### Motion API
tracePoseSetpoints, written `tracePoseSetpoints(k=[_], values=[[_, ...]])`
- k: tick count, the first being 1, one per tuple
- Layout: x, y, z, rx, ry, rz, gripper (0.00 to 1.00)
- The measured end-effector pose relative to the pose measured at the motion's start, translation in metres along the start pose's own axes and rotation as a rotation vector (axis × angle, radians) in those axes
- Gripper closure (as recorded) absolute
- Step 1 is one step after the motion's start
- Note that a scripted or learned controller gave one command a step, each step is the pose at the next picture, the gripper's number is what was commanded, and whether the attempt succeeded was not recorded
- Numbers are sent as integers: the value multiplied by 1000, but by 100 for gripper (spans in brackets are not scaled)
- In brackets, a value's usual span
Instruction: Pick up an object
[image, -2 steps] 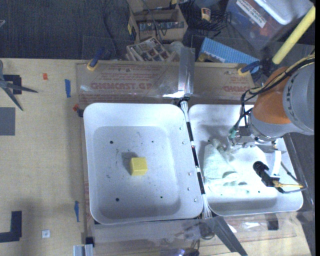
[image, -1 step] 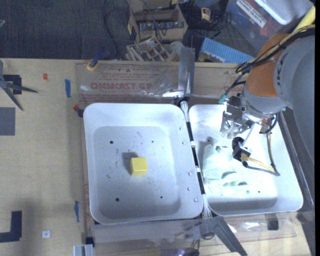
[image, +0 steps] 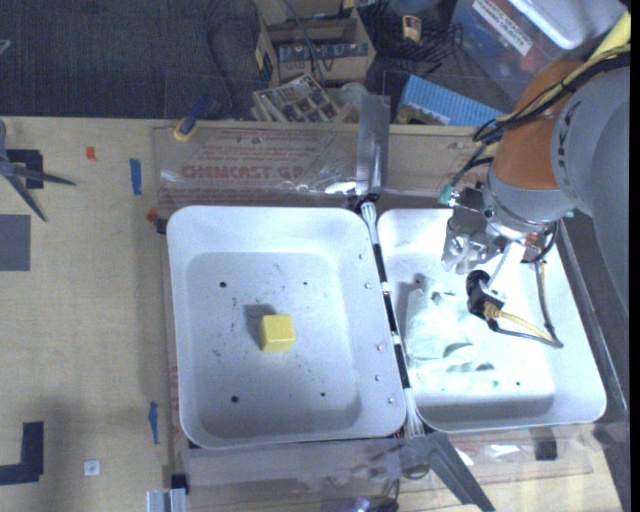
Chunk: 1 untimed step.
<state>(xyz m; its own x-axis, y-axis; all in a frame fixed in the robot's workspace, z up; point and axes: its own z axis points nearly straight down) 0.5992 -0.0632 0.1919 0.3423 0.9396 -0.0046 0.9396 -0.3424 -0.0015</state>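
Plainly, most of the open room is in the left bin (image: 190, 232), where a small yellow block (image: 278, 332) sits alone on the floor a little left of centre. It is well apart from all four sloping walls, with only dark specks scattered around it. The right bin (image: 588, 392) lies just beside it, and their rims meet along a narrow seam running from far to near. In the right bin a crumpled pale, see-through piece (image: 435, 332) lies against the left wall and spreads toward the middle, which leaves the right and near parts of that floor bare. The wooden desk (image: 80, 300) extends wide and flat to the left of the bins. The arm (image: 560, 130) reaches in from the far right, its orange band above the wrist, and bends down over the far part of the right bin. The tool (image: 458, 252) points down and leftward near that bin's far left corner, above the pale piece and across the seam from the yellow block. Whether the tool is open or closed cannot be told, and nothing is seen in its hold.
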Motion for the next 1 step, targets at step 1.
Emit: tracePoseSetpoints(k=[1], values=[[1,0,-9,0,-2,-3,100]])
